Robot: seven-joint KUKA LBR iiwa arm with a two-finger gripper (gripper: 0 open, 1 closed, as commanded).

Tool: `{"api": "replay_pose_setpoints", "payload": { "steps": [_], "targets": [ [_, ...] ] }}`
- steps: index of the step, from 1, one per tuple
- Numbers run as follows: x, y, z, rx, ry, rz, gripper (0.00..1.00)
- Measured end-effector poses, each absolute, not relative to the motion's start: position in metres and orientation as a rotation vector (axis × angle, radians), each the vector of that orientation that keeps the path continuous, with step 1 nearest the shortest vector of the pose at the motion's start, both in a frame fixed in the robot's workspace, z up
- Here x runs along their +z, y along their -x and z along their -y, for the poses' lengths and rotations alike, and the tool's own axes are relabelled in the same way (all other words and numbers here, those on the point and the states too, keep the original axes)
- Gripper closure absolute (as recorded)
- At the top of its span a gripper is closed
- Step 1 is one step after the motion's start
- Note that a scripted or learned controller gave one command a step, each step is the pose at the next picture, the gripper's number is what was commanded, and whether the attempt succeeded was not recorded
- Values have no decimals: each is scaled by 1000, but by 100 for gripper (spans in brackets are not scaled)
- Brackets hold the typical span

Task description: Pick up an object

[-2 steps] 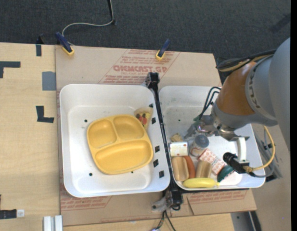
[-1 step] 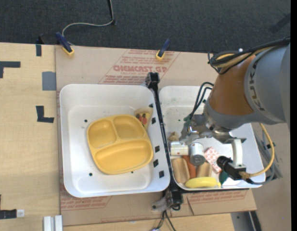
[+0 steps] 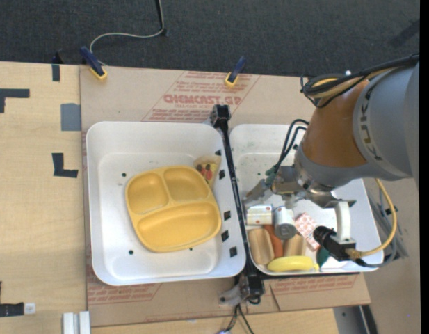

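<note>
My gripper [image 3: 271, 186] is low in the right bin [image 3: 252, 145], near its left wall. It hangs just above a small white box [image 3: 259, 216] and a grey can [image 3: 284, 224]. In front of these lie a hot dog [image 3: 258, 245], a yellow banana [image 3: 292, 263] and a red-and-white patterned piece [image 3: 306, 229]. The arm's orange and grey wrist [image 3: 339, 138] hides the right half of this bin. Nothing shows held in the gripper.
A yellow divided plate [image 3: 174, 207] lies in the middle of the left bin [image 3: 103, 186]. A small red-and-yellow toy [image 3: 208, 168] sits at that bin's far right corner. A black divider [image 3: 228, 179] runs between the bins.
</note>
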State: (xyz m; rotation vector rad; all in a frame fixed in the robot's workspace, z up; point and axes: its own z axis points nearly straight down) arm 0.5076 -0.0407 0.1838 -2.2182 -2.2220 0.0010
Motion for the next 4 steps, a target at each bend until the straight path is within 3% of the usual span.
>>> {"api": "replay_pose_setpoints", "payload": {
  "steps": [1, 2, 4],
  "targets": [
    [113, -519, 95, -18, 2229, 2231, 0],
    [106, -507, 94, -31, 2224, 2233, 0],
    [106, -515, 95, -34, 2230, 2235, 0]
  ]
}}
